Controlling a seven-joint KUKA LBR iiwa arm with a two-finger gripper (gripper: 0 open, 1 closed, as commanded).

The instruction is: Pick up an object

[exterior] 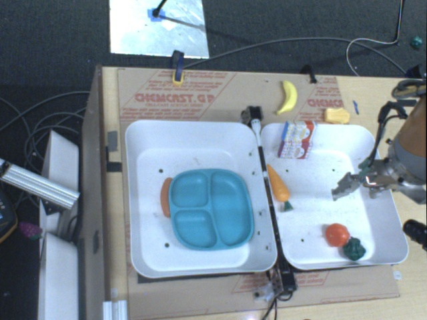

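Two shallow white bins sit side by side on the counter (200, 92). The left bin (150, 152) holds one blue divided plate (212, 207), smooth plastic with three compartments, and one orange sausage-shaped piece (165, 197) touching its left rim. The right bin (363, 145) holds one carrot (278, 185) against the dividing wall, one small red-and-white carton (296, 139) at the far wall, one round red tomato (337, 233) and one knobbly green piece (354, 249) touching it.

The fingers (345, 187) hang over the right bin, grey and metallic; whether they are apart or together cannot be told, and nothing shows between them. The tomato lies nearest, just toward the bin's near edge from the fingers; the carrot lies well apart toward the other bin. The bare white floor beneath and around the fingers is open.

Beyond the bins, on the counter, lie one curved yellow banana (288, 97) and one yellow block (337, 116).
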